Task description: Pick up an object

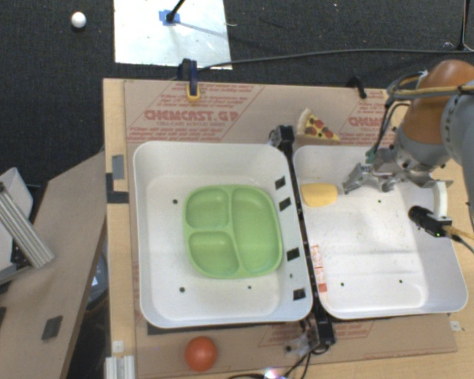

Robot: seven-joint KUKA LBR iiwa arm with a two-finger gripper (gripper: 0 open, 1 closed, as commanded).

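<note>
My two-finger gripper (pixel 362 178) hovers over the right white bin (pixel 395 290); whether it's clenched, I cannot tell. Beside it lies a small, soft-looking yellow lump (pixel 320 195).

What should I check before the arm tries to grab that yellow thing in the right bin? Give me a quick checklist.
1. Target in reach: the yellow piece lies in the right bin, near its upper left corner. Ok.
2. Gripper position: just right of the piece, not over it. Not ok.
3. Holding anything: nothing seen between the fingers. Ok.
4. Finger opening: cannot tell.
5. Crowding: the piece sits close to the divider between the bins, which may hinder a finger. Not ok.
6. Other items: green tray in the left bin, well apart. Ok.
</note>
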